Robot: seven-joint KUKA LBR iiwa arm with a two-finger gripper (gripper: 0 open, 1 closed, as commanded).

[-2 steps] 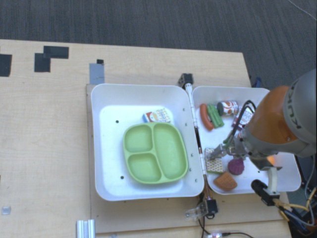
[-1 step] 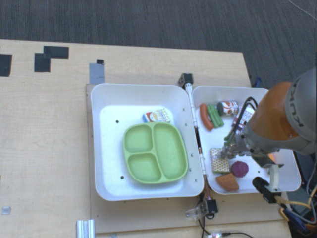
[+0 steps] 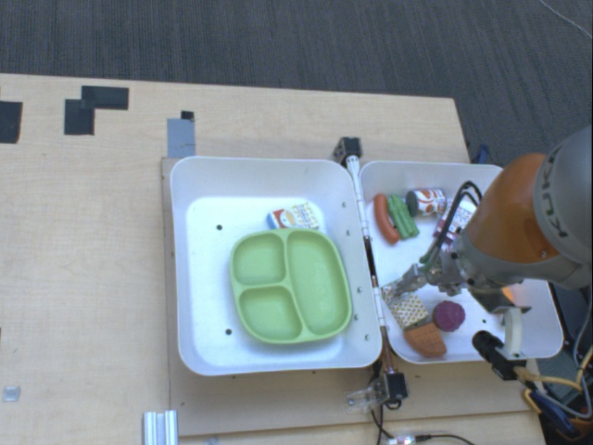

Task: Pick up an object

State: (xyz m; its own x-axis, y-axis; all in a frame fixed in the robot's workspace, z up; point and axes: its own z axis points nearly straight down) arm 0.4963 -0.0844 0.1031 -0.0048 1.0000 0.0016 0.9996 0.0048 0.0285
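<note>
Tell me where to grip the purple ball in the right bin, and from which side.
Grip the purple ball across its widest middle, coming straight down from above. It is round, so any finger direction suits, but the orange piece lies close at its lower left; probably set the fingers along the line that avoids that neighbour.

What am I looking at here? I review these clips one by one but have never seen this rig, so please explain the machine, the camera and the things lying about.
One fixed camera looks down at a slant on a wooden bench. The grey and orange shape at the right is a robot arm; its gripper is low in the right bin. I cannot tell whether it holds anything. That bin contains toy foods: a red sausage, a green piece, a small can, a purple ball, an orange piece and a speckled slice. The left bin holds a green divided plate and a small packet.
</note>
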